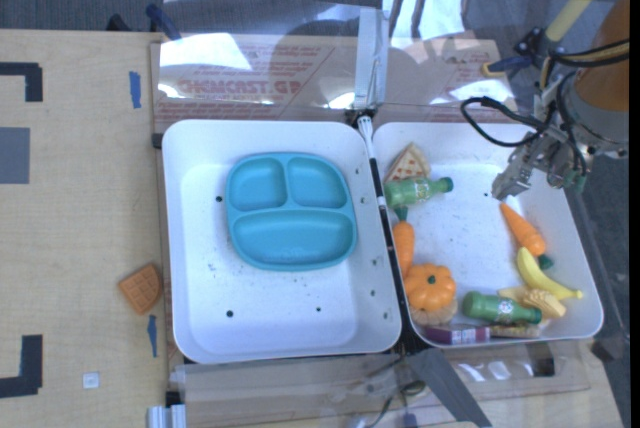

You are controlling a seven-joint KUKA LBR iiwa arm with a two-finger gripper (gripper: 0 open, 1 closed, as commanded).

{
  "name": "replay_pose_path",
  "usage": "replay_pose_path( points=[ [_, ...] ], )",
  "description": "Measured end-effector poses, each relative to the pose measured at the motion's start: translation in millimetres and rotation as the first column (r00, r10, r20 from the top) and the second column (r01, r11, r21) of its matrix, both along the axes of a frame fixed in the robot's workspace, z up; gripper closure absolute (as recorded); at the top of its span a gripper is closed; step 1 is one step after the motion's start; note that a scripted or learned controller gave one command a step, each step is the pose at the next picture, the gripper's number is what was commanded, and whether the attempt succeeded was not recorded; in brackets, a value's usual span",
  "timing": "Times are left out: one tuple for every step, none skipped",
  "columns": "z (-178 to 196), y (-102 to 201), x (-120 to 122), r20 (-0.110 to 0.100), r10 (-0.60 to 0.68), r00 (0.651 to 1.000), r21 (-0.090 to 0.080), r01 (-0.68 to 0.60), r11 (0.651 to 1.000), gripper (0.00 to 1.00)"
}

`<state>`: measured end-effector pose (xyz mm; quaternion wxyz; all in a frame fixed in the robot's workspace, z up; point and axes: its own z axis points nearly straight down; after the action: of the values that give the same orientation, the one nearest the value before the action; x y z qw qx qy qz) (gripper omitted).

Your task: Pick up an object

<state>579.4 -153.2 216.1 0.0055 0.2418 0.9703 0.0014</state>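
Note:
My gripper [510, 186] hangs over the upper right part of the right bin [470, 226], open, with nothing between its fingers. Just below it lies an orange carrot [524, 228], apart from the fingertips. A yellow banana [541, 275] lies further down near the bin's right wall. At the bin's left side are a sandwich wedge [407, 162], a green bottle [418, 189], a second carrot [403, 244] and a small pumpkin [430, 287]. Another green bottle [500, 308] lies along the front wall.
The left bin [200, 296] holds a blue divided plate [290, 212]. A brown waffle piece [141, 288] lies on the bench to the left of the bins. Clear plastic panels stand behind both bins. Cables hang by the wrist at the right.

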Motion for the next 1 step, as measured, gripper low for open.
replay_pose_path(
  points=[
    [-126.8, -66.4, -68.5, -0.003, 0.111, 0.994, -0.004, -0.111, 0.994, 1.00]
  ],
)
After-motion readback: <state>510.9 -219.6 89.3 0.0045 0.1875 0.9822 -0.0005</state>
